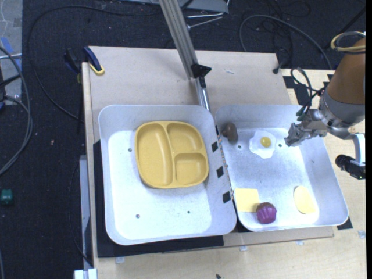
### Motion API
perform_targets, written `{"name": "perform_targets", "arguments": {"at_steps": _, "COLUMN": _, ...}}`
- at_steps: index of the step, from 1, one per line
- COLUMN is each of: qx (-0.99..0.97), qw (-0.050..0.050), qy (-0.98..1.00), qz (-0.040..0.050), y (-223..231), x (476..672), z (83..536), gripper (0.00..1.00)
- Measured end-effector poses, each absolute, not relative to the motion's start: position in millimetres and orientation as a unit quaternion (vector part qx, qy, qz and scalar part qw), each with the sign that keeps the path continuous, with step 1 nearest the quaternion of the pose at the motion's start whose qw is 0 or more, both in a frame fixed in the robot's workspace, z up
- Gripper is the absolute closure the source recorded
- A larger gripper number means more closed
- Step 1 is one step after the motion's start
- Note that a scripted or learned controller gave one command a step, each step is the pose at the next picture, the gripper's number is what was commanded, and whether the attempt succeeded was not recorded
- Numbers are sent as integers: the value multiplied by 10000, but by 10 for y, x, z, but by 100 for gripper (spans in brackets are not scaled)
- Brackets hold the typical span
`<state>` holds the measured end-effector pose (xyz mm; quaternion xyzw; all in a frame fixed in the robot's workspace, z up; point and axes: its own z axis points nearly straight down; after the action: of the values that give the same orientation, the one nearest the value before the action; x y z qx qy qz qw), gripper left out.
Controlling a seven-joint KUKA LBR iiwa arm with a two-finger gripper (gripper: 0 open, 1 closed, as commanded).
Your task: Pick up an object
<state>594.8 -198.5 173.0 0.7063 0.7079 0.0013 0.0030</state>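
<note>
A: Which step is this, would you say?

B: The approach, I'd judge. The gripper (294, 136) hangs over the far right part of the right bin (325, 173), just beside the fried egg (263, 144). Nothing is lifted yet.

A: And the jaws?

B: Too small and dark to read. I cannot tell how far apart they stand, and I see nothing between them.

A: So what does the next move call for?

B: Probably a short shift toward the egg, then a straight drop onto it. It looks flat, so the grip would have to come very low.

A: Count the things for me.

B: Two white bins on the table (145, 74). The left bin (116, 156) holds one yellow divided tray (172, 154). The right one holds five pieces: the egg, one brown lump (230, 132), one yellow square (246, 200), one purple piece (266, 213) just beside that square, and one pale yellow oval (304, 200)
</note>
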Motion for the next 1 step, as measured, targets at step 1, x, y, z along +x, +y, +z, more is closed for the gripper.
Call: {"name": "perform_targets", "arguments": {"at_steps": 1, "qx": 7063, "qw": 33, "qy": 7079, "qz": 13, "y": -2029, "x": 5984, "z": 2171, "gripper": 100}}
